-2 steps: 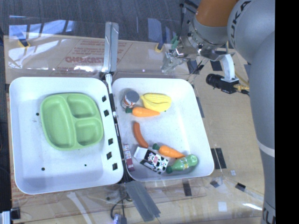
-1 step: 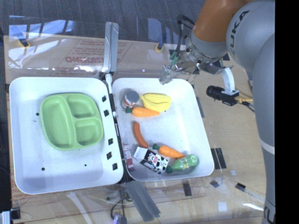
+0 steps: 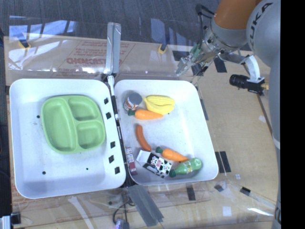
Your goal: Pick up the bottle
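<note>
Camera view. Two shallow white bins are seen side by side on the desk [image 3: 238,123]. The left bin [image 3: 24,175] is occupied by a green divided plate [image 3: 72,123]. In the right bin [image 3: 202,128], the bottle [image 3: 187,167], green and lying on its side, is found at about 5 o'clock, against the near wall. It is touched at its 9 o'clock end by a black-and-white patterned carton [image 3: 155,164], and a carrot [image 3: 174,154] is laid just above it. A reddish sausage [image 3: 142,137] is placed near the bin's centre. At 11 o'clock in the same bin, a grey-topped can [image 3: 133,100], a second carrot [image 3: 147,114] and a yellow banana-like item [image 3: 159,104] are grouped closely together.

The arm [image 3: 248,13] is entered from 2 o'clock. The claw [image 3: 183,66] is held outside the right bin, beyond its far rim at 1 o'clock, well apart from the bottle. Nothing is seen between its fingers; how far they are parted cannot be told.
</note>
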Tool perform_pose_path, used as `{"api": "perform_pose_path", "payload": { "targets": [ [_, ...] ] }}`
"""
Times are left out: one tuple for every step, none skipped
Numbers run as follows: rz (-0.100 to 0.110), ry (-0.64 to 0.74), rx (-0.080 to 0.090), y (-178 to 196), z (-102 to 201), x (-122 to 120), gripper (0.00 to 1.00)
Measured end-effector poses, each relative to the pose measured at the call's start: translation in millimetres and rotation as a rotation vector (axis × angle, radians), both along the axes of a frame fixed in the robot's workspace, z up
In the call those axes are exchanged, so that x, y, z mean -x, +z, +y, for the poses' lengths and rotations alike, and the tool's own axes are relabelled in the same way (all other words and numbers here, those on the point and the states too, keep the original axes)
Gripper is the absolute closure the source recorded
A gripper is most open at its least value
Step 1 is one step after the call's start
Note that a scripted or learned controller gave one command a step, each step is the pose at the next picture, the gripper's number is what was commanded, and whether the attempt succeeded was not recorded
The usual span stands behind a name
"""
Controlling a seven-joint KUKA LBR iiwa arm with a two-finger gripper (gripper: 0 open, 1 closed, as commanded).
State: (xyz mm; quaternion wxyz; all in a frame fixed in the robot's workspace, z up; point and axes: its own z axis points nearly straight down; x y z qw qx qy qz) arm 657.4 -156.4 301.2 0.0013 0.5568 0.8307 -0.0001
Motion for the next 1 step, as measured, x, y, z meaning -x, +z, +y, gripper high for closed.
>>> {"api": "perform_pose_path", "payload": {
  "targets": [
    [0.01, -0.126, -0.002, -134.0, 1.9, 2.1, 1.0]
  ]
}}
